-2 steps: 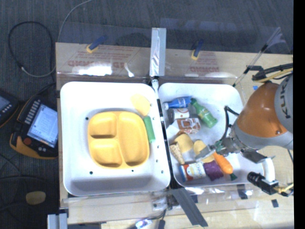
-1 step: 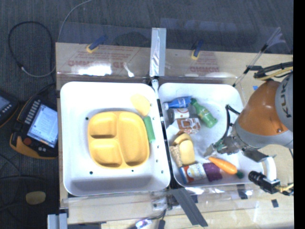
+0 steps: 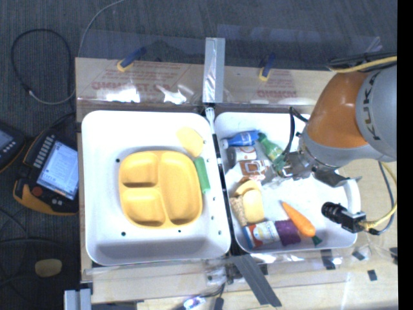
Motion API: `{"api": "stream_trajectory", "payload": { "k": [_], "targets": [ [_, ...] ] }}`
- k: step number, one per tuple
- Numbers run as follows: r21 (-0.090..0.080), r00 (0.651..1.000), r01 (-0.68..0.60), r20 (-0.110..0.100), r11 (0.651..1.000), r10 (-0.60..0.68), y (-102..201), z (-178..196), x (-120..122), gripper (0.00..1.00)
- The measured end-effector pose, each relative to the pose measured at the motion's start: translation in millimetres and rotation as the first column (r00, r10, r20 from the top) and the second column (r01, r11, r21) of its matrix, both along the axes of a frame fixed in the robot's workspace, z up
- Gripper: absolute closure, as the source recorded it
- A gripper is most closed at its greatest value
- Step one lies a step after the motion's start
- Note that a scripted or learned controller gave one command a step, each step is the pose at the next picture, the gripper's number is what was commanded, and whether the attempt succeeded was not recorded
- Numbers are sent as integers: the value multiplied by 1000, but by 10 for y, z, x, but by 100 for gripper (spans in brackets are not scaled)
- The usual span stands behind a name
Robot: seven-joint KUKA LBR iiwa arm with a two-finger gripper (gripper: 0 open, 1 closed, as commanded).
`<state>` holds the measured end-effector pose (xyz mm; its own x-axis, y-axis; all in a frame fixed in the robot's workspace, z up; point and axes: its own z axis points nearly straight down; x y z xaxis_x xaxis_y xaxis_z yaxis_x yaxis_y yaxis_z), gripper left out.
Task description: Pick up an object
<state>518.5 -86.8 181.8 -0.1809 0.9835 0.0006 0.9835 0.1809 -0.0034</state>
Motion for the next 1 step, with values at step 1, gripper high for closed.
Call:
{"api": "stream_trajectory", "payload": {
  "k": [1],
  "targets": [
    [-5,889,458,-1,889,-458,-56,197,312,100]
  ]
}}
